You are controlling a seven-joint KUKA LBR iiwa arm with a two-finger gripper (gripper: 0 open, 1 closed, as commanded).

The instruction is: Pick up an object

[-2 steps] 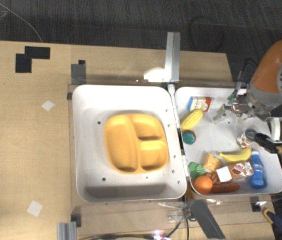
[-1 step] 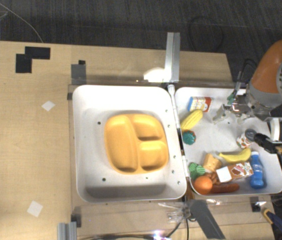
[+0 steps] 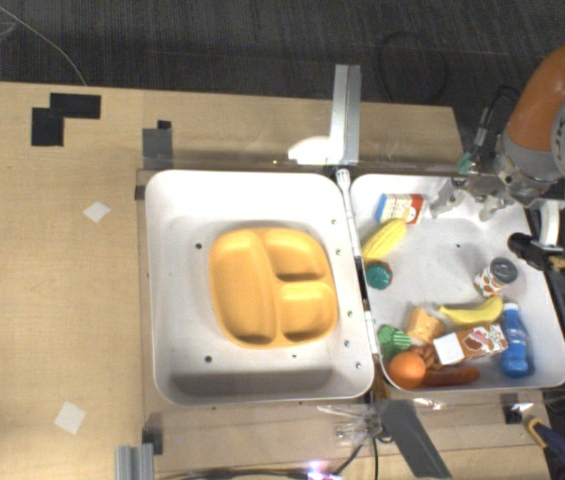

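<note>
Smooth yellow compartmented tray [image 3: 270,286] fills the left bin [image 3: 177,368]. Plastic toy food [image 3: 452,343] crowds the lower right. Gripper [image 3: 470,194], upper right, blurred; cannot tell its opening.

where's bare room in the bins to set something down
Left bin: a bare white margin rings the yellow tray. Right bin: open floor mid-bin, between corn and the small can. Its bottom edge is crowded around the banana and orange.
</note>
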